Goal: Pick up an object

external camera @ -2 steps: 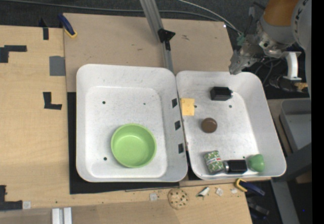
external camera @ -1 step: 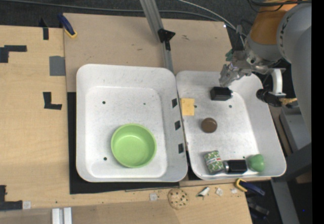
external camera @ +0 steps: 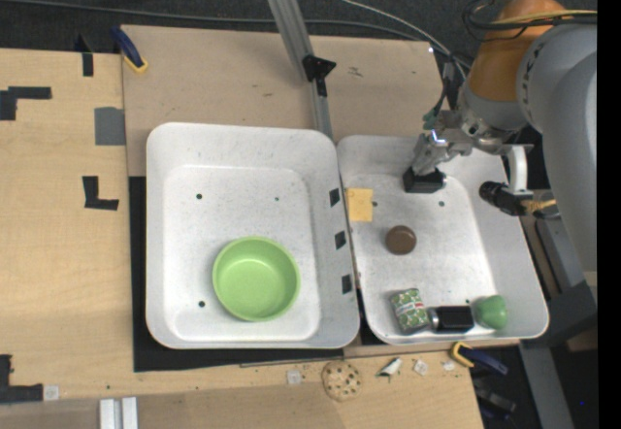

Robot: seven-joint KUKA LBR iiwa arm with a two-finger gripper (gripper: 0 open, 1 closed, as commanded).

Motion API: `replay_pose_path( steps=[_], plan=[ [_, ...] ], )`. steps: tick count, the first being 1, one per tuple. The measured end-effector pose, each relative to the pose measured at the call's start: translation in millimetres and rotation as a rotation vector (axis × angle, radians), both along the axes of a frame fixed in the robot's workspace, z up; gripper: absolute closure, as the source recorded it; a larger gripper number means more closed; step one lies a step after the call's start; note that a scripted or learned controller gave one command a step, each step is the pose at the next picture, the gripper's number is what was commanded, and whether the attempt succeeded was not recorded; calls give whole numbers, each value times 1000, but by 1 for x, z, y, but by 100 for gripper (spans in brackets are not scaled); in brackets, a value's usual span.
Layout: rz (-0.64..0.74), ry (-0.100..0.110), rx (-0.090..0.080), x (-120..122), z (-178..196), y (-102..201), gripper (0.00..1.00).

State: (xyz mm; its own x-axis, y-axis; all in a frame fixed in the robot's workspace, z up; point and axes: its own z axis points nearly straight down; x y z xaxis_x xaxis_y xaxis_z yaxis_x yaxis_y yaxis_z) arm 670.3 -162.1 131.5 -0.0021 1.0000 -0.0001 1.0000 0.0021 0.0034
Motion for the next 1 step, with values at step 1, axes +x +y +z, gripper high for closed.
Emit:
replay_pose_path(
  steps=[1],
  plan=[
    [1,5,-1,-2,3,1,100]
  ],
)
